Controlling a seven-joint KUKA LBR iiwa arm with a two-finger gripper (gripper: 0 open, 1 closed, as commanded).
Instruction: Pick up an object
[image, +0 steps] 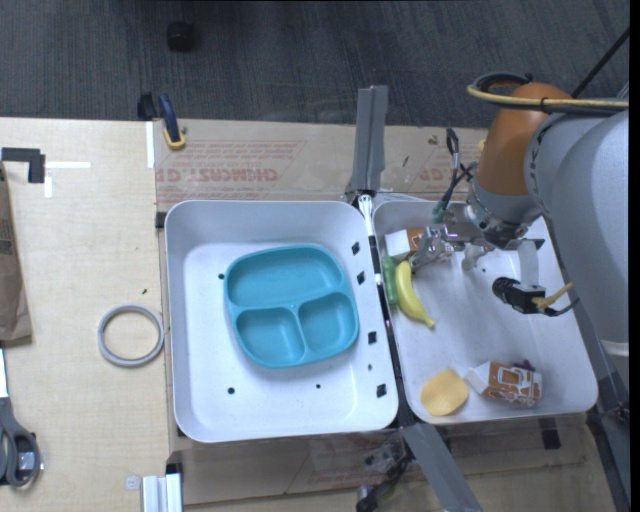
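Note:
In the right bin (560, 400) lie a yellow banana (408, 292), a flat yellow round piece (444, 392), a brown and white packet (512, 381) and a small white and orange box (399, 241). A thin green item (387, 275) lies along the bin's left wall beside the banana. My gripper (434, 245) hangs low over the bin's far left corner, just right of the small box and above the banana's top end. The grey arm with its orange band (515, 140) comes in from the right.
The left bin (190, 330) holds a blue divided plate (290, 305). A grey ring (131, 334) lies on the bench to the left, and scissors (15, 450) sit at the bench's front left edge. A black cable end (515, 293) hangs beside the wrist.

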